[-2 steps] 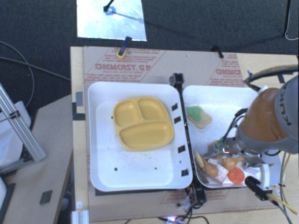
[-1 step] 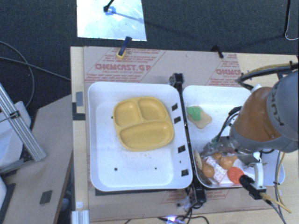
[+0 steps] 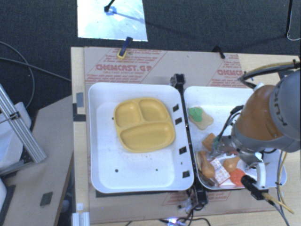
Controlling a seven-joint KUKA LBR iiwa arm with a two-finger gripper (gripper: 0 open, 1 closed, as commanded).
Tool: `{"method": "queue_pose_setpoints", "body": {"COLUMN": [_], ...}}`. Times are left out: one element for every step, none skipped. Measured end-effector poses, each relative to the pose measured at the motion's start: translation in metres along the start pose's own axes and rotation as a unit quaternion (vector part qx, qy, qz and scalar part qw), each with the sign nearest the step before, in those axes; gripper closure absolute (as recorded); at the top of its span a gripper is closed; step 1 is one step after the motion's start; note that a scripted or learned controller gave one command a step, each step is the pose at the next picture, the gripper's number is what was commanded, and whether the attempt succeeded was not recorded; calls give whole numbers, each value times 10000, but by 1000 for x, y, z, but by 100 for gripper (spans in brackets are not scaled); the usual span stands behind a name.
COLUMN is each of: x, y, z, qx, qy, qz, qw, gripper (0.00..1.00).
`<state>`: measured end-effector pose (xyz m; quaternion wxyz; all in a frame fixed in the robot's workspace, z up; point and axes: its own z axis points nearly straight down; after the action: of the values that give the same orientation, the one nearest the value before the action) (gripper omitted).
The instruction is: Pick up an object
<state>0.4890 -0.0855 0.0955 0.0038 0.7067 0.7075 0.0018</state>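
Camera view: arm [image 3: 263, 117] low over right bin [image 3: 221, 94]; claw state can't be told. Glossy toy food [image 3: 217, 166] heaped at near-left corner. Left bin [image 3: 101, 140] holds matte yellow three-part plate [image 3: 142, 125]. Cardboard [image 3: 141, 66] reads "CHEMCAST".

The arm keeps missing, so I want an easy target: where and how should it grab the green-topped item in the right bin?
Grip the green-topped item across its narrow width, descending from straight above. It lies flat and apart from the cluttered pile, so its sides are free.

Yellow divided plate [image 3: 142, 125] sits in left white bin [image 3: 106, 173]. Cardboard sheet [image 3: 141, 67] under bins on worktop. Shiny metal sheet [image 3: 111, 13] w/ blue-yellow clamp [image 3: 124, 48] just below it.
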Motion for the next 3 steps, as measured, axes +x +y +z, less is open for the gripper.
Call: {"method": "queue_pose_setpoints", "body": {"x": [105, 160, 156], "y": [1, 14, 13], "z": [-94, -154, -151], "qx": [-15, 0, 30], "qy": [40, 29, 16], "qz": [-77, -52, -18], "qw": [10000, 10000, 10000], "gripper": [100, 100, 0]}}
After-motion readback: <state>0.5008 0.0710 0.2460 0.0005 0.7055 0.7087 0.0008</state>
